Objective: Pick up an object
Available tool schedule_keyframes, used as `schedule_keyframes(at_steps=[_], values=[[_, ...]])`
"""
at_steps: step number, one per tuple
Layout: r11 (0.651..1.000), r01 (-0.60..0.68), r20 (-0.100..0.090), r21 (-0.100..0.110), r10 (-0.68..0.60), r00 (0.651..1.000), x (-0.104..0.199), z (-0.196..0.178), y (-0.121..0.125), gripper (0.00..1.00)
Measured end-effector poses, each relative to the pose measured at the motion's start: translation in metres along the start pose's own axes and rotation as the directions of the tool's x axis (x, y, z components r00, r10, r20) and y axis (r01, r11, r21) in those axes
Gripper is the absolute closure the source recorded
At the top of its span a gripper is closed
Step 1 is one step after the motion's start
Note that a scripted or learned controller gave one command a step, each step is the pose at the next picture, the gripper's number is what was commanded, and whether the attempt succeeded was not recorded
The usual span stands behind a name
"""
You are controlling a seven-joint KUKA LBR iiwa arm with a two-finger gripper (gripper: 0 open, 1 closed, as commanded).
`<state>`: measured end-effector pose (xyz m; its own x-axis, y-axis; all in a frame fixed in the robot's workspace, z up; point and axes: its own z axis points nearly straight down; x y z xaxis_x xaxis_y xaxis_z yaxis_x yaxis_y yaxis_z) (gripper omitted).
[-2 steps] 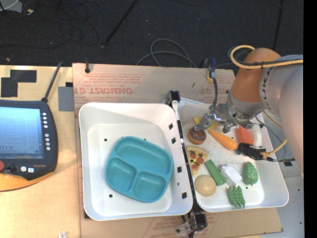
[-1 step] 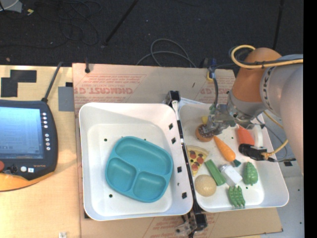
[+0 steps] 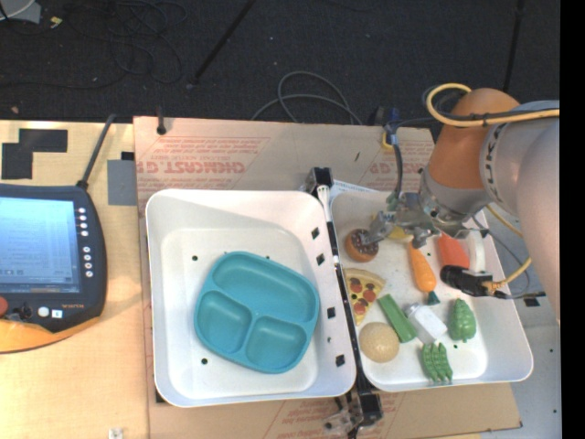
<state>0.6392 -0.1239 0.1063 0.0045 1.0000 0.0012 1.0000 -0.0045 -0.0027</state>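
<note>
My gripper (image 3: 399, 230) hangs low over the back of the right bin (image 3: 512, 359), open, with nothing between its fingers. One fingertip (image 3: 378, 224) is just right of a brown round toy (image 3: 362, 242); the other (image 3: 420, 239) is above an orange carrot (image 3: 421, 269). Further forward in this bin lie a pizza slice (image 3: 363, 291), a green block (image 3: 397, 318), a white bottle (image 3: 427, 322), a green pepper (image 3: 462, 319), a beige bun (image 3: 378, 342) and a bumpy green toy (image 3: 437, 361). A red piece (image 3: 452, 250) lies partly under the arm.
The left bin (image 3: 174, 236) holds a teal divided plate (image 3: 256, 311). A black divider rail (image 3: 334, 273) runs between the bins. A tablet (image 3: 41, 245) sits at the far left of the bench. The arm's grey body (image 3: 526, 172) covers the right bin's back right corner.
</note>
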Motion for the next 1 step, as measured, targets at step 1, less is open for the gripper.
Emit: schedule_keyframes(at_steps=[1], values=[[1.0, -0.003, 0.0, 0.001, 0.003, 1.0, -0.0015, -0.0101, -0.0003, 1.0]])
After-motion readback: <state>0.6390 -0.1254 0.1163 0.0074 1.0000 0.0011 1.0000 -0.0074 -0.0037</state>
